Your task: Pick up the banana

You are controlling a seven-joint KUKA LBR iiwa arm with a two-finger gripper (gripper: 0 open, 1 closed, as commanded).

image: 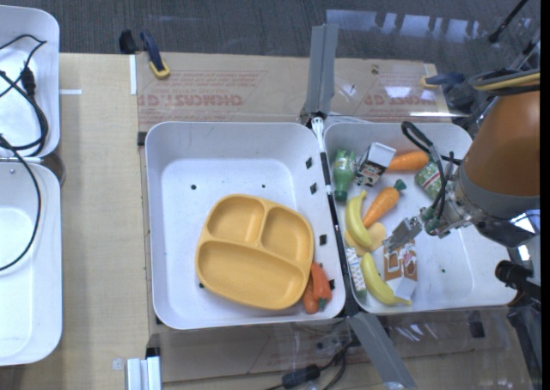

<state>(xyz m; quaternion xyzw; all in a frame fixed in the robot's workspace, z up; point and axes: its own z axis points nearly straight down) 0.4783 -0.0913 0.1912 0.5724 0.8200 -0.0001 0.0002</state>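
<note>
We see two yellow bananas in the right bin point(455, 289), both lying flat along its left wall. The farther banana point(357, 223) curves from near the bin's middle toward us, its upper tip touching a carrot point(381, 205). The nearer banana point(379, 279) lies just beyond it toward the near wall, bending rightward, partly beside a small printed packet point(401, 263).

Probably a robotics lab: two white bins point(172, 208) sit on a cardboard-covered bench point(94, 165), with grey carpet beyond it and loose cables at its left
</note>
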